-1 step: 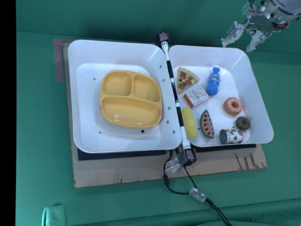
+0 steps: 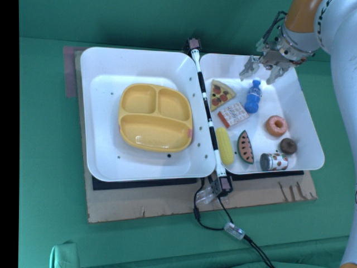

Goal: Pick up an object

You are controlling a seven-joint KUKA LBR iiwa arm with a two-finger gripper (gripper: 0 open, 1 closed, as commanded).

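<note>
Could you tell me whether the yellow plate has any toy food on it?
No, the yellow plate lies bare in the left bin.

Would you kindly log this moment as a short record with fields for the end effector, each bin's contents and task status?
end effector: open, holding nothing, above the right bin's far side
nearest item: blue bottle, just below it in the image
right bin: pizza slice, cracker box, donut, chocolate donut, corn, watermelon slice, can
left bin: yellow divided tray
task status: nothing picked up yet
</note>
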